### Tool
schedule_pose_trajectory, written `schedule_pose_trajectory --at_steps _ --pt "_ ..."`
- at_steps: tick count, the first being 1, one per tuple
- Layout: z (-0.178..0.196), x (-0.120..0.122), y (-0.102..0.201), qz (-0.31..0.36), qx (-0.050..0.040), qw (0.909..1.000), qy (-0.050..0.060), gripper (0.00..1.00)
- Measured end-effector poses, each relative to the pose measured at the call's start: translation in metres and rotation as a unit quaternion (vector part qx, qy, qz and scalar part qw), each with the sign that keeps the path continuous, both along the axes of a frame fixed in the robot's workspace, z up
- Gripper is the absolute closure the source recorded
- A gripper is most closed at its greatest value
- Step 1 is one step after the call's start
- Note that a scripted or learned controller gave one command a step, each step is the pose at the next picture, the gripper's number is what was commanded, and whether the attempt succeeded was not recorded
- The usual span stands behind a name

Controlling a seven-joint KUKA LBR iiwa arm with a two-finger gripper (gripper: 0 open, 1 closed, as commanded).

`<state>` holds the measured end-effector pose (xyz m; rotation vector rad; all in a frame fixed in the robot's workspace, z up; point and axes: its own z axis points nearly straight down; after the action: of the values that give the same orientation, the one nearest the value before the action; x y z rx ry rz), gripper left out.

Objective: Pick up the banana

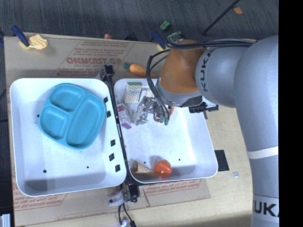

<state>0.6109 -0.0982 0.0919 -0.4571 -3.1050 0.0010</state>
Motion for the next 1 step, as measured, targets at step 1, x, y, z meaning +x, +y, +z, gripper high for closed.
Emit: schedule_pose_trajectory --at_steps 1 --pt "0.0004 0.0065 0.0061 0.228 0.0001 0.9736 -0.002 1.00"
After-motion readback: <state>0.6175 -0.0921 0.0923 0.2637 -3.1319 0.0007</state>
